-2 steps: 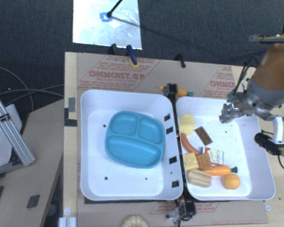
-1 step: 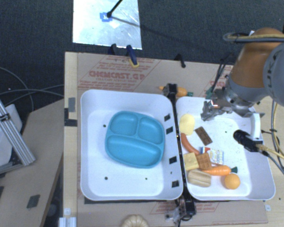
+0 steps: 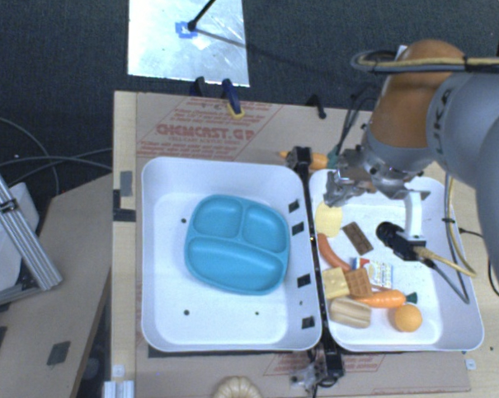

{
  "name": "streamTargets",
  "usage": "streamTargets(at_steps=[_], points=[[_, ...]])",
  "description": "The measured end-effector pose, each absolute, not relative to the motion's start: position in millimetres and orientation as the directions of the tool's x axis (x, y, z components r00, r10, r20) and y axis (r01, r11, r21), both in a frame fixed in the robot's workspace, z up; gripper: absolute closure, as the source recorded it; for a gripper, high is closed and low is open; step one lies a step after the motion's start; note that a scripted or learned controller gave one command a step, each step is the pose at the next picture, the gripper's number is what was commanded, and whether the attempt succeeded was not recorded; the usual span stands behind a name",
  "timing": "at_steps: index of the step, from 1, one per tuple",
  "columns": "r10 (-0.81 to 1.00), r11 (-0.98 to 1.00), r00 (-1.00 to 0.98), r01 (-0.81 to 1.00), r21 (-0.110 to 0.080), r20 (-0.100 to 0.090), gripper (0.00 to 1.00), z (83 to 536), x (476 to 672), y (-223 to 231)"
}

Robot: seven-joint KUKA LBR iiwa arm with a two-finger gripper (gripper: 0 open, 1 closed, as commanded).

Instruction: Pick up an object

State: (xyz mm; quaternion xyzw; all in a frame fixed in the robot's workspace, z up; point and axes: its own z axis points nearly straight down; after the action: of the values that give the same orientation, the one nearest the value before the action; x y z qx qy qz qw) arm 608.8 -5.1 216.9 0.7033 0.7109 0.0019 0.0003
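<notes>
My gripper (image 3: pixel 341 187) hangs low over the far left corner of the right bin (image 3: pixel 463 315), just above a pale yellow piece (image 3: pixel 329 218). Nothing shows in its grasp. Closer to the front of that bin lie a brown bar (image 3: pixel 358 237), a red-orange sausage (image 3: pixel 331 251), a yellow cheese block (image 3: pixel 336 282), a brown cracker (image 3: pixel 360 281), a white packet (image 3: pixel 381 272), a carrot (image 3: pixel 377 299), an orange ball (image 3: pixel 407 318) and a bread roll (image 3: pixel 350 313).
The left bin (image 3: pixel 166 314) holds a blue divided plate (image 3: pixel 238 243). A small orange thing (image 3: pixel 318 162) sits just behind the bins' far rim. A beige ring (image 3: pixel 237 393) lies on the bench front. The arm (image 3: pixel 452 104) fills the space above the right bin's back.
</notes>
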Motion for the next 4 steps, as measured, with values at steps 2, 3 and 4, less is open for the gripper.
streamTargets(at_steps=[2,3,4], points=[[1.000,0.004,-0.004,1.000,0.003,0.001,1.00,231.5,617.8,9.0],[1.000,0.006,-0.006,1.000,0.003,0.001,1.00,234.4,622.9,11.1],[1.000,0.006,-0.006,1.000,0.001,-0.001,1.00,216.1,629.8,12.1]])
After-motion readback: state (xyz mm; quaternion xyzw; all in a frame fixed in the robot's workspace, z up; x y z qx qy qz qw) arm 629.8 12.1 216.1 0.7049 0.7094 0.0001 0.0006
